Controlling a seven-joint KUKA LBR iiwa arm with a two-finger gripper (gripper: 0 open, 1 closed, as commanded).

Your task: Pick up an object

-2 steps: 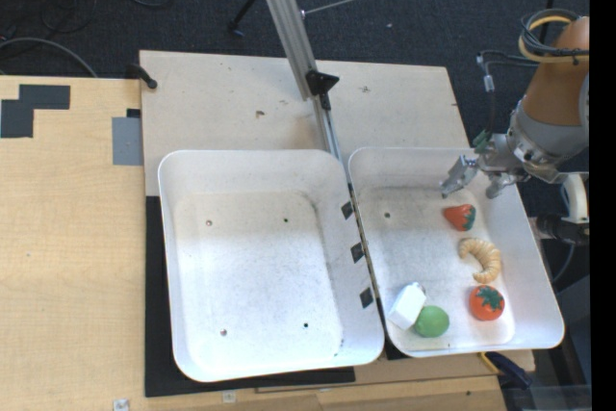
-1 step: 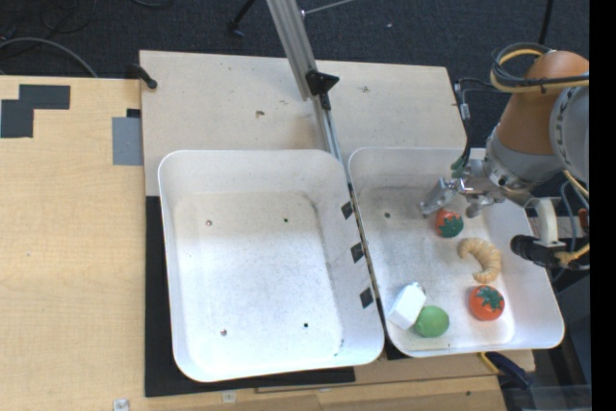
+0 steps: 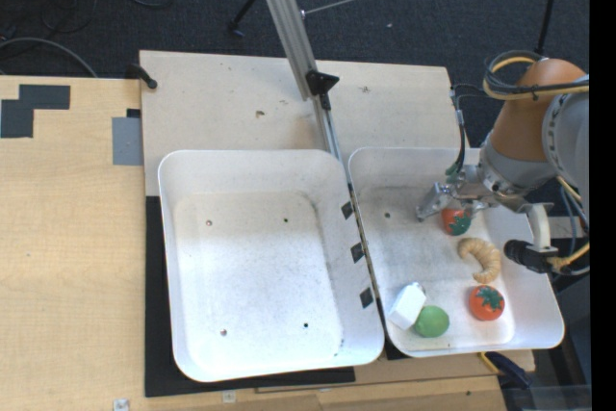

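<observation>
Surface: pale wood, two white bins; right bin (image 3: 539, 327).
Thing: red-and-green ball (image 3: 456, 220) (round, no long axis), right bin's far part.
Gripper (image 3: 452, 205): over ball; jaws' state unclear.

The arm (image 3: 539, 125) reaches in low, its claw (image 3: 449, 203) pointing down.

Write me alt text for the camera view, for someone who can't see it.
A grey robot arm reaches from the right, its gripper low over a small red and green object in the right bin. That bin also holds a tan curved piece, a tomato, a green ball and a white block.
</observation>
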